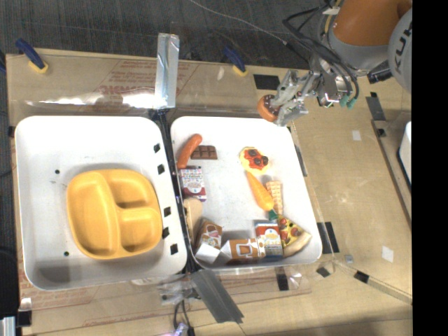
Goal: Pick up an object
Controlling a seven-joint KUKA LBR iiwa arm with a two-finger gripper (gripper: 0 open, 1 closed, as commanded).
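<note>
Up near the far right corner of the right bin, the tool hangs just outside the rim with a small orange-brown round thing at its tip. That piece looks pinched between the fingers, though the tool is small here and the grip cannot be read with certainty. It appears to be a toy food item, so it is likely light, rigid and a little slick; a hold across its middle would suit it best, since a pinch near the edge could let it pop out.

The right bin carries the other toy foods: a sausage, a chocolate bar, a pizza slice, a carrot and a cluster of small cartons crowded along the near wall. These lie close together, so a neighbour could be nudged in any grasp there. The left bin holds a yellow divided tray, well apart from the tool. Loose cables trail near the wrist above the bench.
</note>
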